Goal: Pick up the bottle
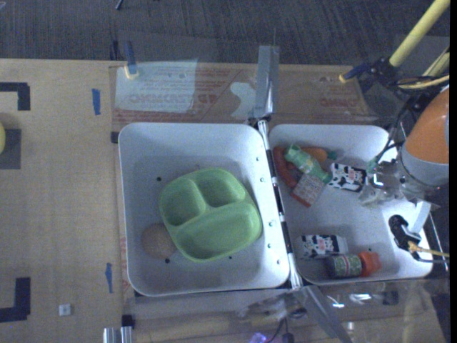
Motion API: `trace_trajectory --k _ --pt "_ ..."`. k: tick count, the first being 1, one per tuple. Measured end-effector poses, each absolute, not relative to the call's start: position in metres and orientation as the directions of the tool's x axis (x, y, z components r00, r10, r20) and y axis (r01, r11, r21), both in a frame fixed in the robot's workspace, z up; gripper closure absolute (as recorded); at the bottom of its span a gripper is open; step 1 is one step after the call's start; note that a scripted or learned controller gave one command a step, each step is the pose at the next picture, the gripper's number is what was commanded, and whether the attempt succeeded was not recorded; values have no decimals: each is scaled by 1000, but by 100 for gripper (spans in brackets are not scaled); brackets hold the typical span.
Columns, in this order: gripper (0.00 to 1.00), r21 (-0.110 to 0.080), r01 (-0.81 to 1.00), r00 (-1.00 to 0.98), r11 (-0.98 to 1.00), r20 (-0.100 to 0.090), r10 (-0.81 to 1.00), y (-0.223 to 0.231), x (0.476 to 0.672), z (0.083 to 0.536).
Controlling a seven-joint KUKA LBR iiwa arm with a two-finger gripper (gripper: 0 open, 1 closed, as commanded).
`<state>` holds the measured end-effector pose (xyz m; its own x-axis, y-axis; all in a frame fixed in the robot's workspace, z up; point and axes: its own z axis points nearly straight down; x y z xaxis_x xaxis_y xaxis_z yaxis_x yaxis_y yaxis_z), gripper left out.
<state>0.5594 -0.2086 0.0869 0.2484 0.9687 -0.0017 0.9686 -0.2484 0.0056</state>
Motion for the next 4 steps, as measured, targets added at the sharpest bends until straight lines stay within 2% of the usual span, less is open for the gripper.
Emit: trace_trajectory --k 1,4 --pt "100 4 995 97 -97 -2 995 -211 482 87" --pt "100 11 995 101 -101 -5 995 -213 483 117"
